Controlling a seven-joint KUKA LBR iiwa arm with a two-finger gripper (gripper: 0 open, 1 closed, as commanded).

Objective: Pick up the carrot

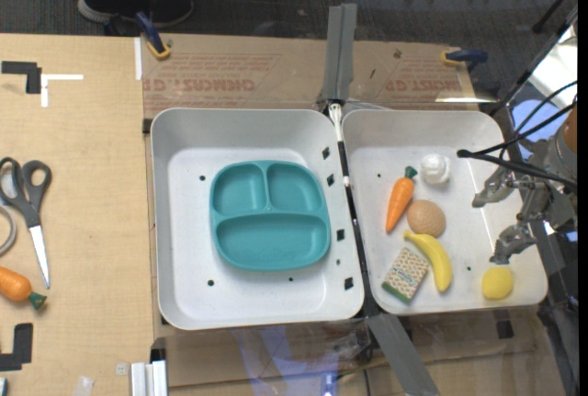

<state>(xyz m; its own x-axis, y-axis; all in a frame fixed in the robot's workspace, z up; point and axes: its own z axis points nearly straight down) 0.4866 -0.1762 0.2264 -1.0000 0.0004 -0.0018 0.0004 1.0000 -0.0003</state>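
Note:
An orange carrot (399, 198) with a green top lies tilted in the right bin (377, 141), near its left wall. My gripper (496, 220) hovers over that bin's right side, well to the right of the carrot. Its two fingers stand apart, one finger (485, 193) further back and the other nearer the front, with nothing between them. A white round item and a brown ball lie between the gripper and the carrot.
Around the carrot lie a white round item (435, 168), a brown ball (425, 219), a banana (434, 258), a small box (406, 275) and a lemon (497, 283). A teal divided plate (270, 214) sits in the left bin. Scissors (28, 210) and a second carrot (14, 285) lie on the bench at left.

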